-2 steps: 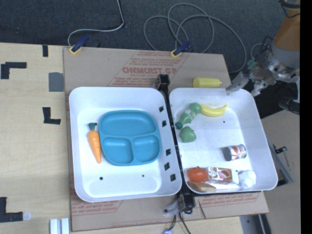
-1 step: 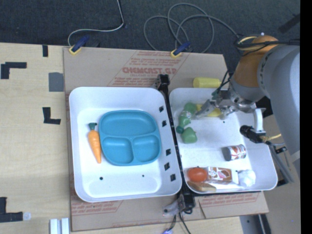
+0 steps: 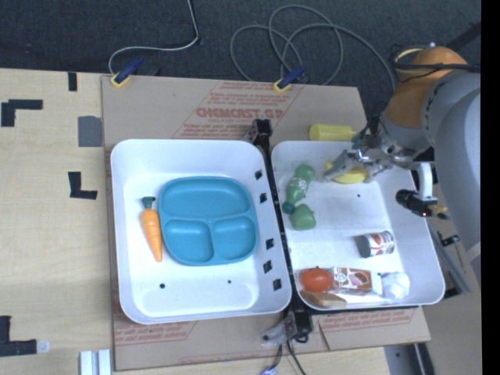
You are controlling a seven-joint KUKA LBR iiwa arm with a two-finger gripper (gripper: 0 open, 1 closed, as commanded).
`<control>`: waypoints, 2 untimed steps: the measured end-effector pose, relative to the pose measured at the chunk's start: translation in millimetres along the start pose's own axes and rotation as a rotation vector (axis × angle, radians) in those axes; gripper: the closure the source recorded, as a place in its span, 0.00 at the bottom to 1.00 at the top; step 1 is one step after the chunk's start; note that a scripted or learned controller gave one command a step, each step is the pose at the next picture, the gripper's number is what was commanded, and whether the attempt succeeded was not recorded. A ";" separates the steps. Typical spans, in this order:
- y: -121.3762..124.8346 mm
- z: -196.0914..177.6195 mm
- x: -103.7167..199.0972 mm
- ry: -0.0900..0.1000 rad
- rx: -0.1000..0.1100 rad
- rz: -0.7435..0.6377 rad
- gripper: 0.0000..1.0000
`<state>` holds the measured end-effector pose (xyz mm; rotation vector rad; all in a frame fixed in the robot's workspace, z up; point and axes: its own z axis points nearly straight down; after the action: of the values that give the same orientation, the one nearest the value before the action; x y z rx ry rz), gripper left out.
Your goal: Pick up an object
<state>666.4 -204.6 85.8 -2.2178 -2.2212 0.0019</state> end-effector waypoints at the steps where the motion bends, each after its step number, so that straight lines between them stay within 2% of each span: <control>1: 2.6 -95.1 -18.8 -0.004 -0.006 0.000 0.00; 2: -2.5 -55.0 66.7 0.000 -0.001 -0.001 0.00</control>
<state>664.0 -138.0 140.9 -2.2171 -2.2225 0.0006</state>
